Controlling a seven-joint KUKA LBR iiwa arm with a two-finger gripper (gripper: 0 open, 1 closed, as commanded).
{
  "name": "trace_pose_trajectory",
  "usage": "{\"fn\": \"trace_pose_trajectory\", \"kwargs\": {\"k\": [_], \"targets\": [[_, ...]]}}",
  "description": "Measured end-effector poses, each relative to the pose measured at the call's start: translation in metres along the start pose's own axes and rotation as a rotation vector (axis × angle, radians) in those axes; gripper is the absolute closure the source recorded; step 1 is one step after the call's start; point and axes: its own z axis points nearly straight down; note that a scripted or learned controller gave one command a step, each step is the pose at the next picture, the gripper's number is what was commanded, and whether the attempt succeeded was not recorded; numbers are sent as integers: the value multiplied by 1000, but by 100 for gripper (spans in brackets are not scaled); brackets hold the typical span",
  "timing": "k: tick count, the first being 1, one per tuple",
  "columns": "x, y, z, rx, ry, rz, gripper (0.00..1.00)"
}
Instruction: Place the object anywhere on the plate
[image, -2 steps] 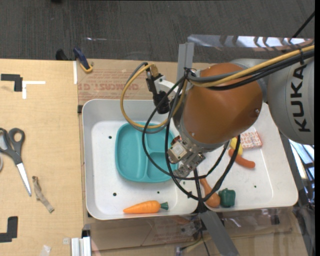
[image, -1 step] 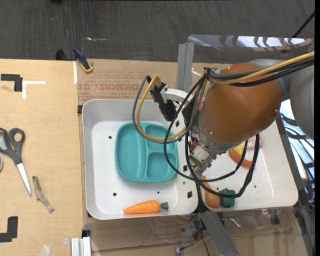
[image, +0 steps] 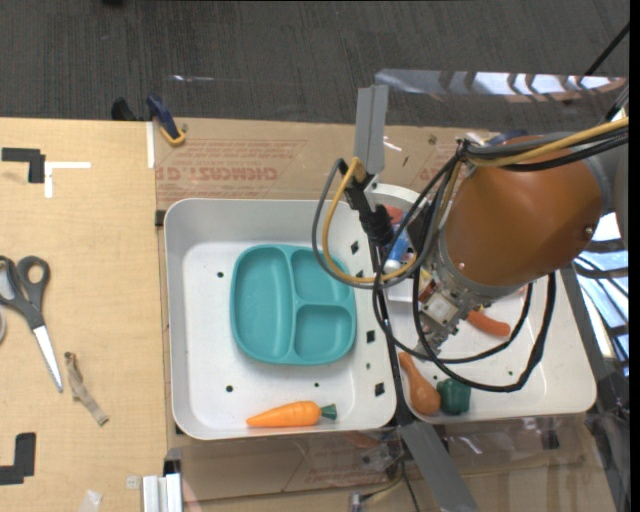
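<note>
A teal plate (image: 293, 303) with three compartments lies in the left white bin (image: 190, 330), and nothing rests on it. An orange toy carrot (image: 288, 414) with a green top lies in that bin near its front wall, apart from the plate. My arm's orange wrist (image: 515, 220) hangs over the right bin (image: 560, 395), and the gripper is hidden beneath it. Below the wrist lie an orange pear-shaped toy (image: 420, 385), a dark green piece (image: 456, 398) touching it, and a small orange piece (image: 490, 324).
Black and yellow cables (image: 345, 225) loop from the wrist over the wall between the bins and the plate's right edge. Scissors (image: 32, 305) and a strip of tape (image: 85, 390) lie on the cardboard bench to the left. A grey post (image: 371, 125) stands behind the bins.
</note>
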Motion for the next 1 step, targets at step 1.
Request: {"fn": "trace_pose_trajectory", "kwargs": {"k": [1], "targets": [[53, 47, -33, 2, 0, -220, 100]]}}
